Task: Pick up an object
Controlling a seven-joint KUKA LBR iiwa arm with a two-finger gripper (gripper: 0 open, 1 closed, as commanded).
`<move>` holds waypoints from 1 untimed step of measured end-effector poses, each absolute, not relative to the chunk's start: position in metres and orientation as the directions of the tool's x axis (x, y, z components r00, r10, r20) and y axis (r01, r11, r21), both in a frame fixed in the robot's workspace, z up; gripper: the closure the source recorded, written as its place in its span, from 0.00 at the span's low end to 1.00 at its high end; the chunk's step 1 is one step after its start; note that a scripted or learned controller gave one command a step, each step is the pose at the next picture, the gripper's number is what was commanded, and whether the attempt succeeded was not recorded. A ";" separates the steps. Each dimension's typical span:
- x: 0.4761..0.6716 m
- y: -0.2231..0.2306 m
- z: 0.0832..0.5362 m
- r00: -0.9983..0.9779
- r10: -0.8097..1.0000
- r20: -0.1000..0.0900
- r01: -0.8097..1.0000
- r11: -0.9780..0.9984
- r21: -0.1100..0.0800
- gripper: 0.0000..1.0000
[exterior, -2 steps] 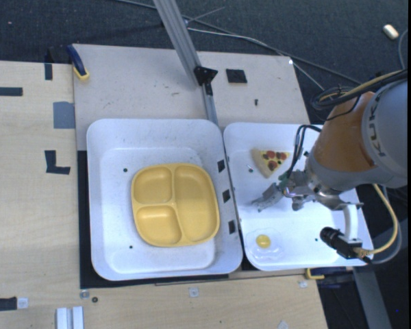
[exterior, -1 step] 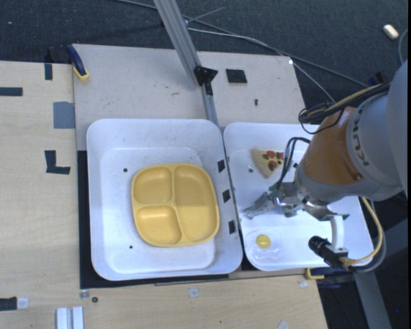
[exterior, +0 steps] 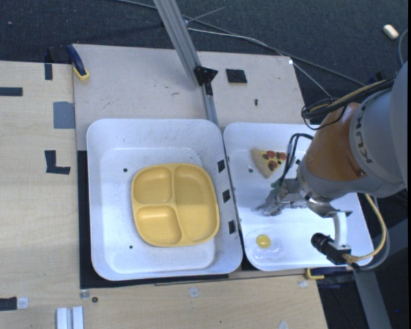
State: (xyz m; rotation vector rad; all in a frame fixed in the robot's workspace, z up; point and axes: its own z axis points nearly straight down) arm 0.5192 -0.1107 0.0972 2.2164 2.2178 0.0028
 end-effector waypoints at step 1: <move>0.524 -0.120 0.147 0.000 1.000 -0.001 1.000 0.000 0.003 1.00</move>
